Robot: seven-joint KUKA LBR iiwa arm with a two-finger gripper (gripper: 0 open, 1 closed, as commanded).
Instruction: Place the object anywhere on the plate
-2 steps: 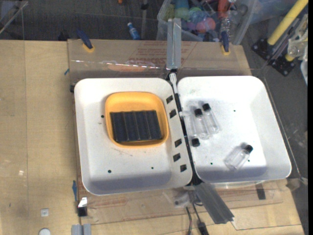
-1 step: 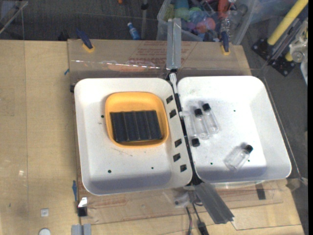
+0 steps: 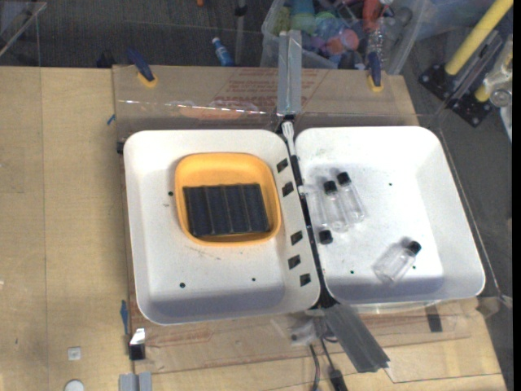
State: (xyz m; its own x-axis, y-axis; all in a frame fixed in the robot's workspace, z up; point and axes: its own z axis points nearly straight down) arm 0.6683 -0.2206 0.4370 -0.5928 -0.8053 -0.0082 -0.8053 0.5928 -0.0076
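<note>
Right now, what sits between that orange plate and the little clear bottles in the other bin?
In the camera view, the orange plate and the clear bottles are separated by bare white bin floor and the raised divider where the two bins meet, marked with black tabs.

The clear plastic box of bright toys (image 3: pixel 358 15) runs off the top edge. The see-through little bottles with black caps (image 3: pixel 342 202) blur together, so their number is hard to tell.
</note>
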